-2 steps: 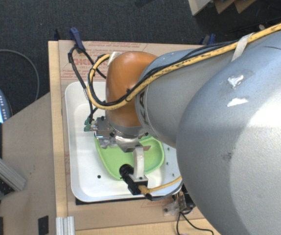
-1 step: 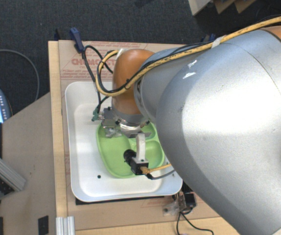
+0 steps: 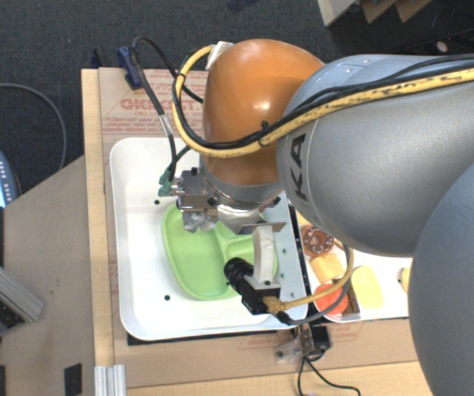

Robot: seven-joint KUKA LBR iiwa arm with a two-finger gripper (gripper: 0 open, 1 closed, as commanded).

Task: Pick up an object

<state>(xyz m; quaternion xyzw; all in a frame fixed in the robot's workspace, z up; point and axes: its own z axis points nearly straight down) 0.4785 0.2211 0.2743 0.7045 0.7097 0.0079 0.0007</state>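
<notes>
A light green, scoop-shaped plastic object (image 3: pixel 197 258) lies in the left white bin (image 3: pixel 134 221), partly under the arm's wrist. The arm with its orange band (image 3: pixel 253 106) hangs low over this bin, and the gripper body (image 3: pixel 220 213) sits right above the green object's upper right part. The wrist hides the fingertips, so any contact with the green object cannot be made out.
In the right bin (image 3: pixel 386 308), beside the arm, lie a brown round item (image 3: pixel 315 240), an orange-red item (image 3: pixel 329 291) and a yellow flat piece (image 3: pixel 367 287). Cables loop around the wrist, and a black connector (image 3: pixel 245 283) hangs over the bins' divider.
</notes>
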